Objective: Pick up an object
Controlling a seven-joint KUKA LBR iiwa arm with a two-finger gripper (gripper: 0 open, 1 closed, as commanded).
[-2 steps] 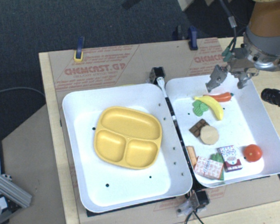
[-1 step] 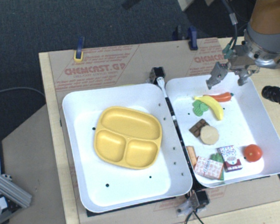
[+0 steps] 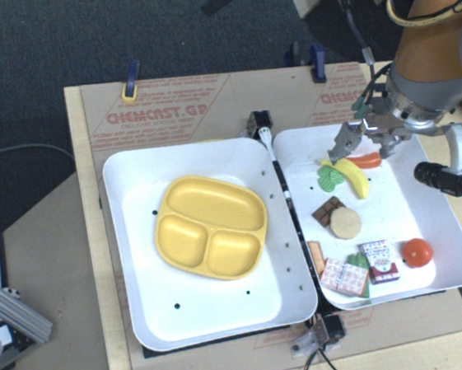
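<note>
The grey arm's wrist covers much of the two-finger gripper (image 3: 364, 141), so whether its fingers are apart or closed cannot be told, nor whether anything sits between them. It hangs over the far part of the right shallow white bin (image 3: 442, 222). A flat red-orange piece (image 3: 366, 159) lies directly beneath it, partly hidden. Just below and left of the gripper lies a curved yellow plastic banana (image 3: 353, 176), touching a small green leafy toy (image 3: 329, 179). Further toward the near rim are a dark brown block (image 3: 327, 210) against a round tan disc (image 3: 346, 224), then a red-and-white checked packet (image 3: 344, 277), a small red and green carton (image 3: 379, 260) and a round red tomato-like ball (image 3: 418, 252). Well to the gripper's left, the left white bin (image 3: 140, 257) holds a yellow three-compartment plastic tray (image 3: 211, 226).
</note>
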